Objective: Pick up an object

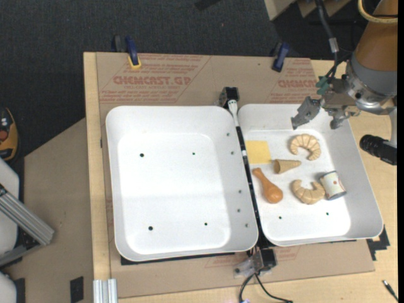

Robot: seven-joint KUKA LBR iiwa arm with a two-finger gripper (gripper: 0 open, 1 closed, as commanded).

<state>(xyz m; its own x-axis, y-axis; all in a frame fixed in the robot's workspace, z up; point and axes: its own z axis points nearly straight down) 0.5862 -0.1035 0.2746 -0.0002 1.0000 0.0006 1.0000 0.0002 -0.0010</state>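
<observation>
Right bin (353, 223), near to far: can (332, 185) and a croissant (307, 192) touching it, drumstick (267, 186), cone (286, 165), yellow square (257, 151), second croissant (305, 146). Left bin (126, 169) on the desk holds nothing to pick. My end effector (320, 115) hangs over the right bin's far edge, fingers spread, gripping nothing. Step, as I judge it: approach. Next: descend onto the far croissant just below, then close. My upper arm is cut off at right.

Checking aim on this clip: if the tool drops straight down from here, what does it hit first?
Probably the upper croissant, lying just below the open tool; depth is unclear, so bare right bin floor is possible.
</observation>
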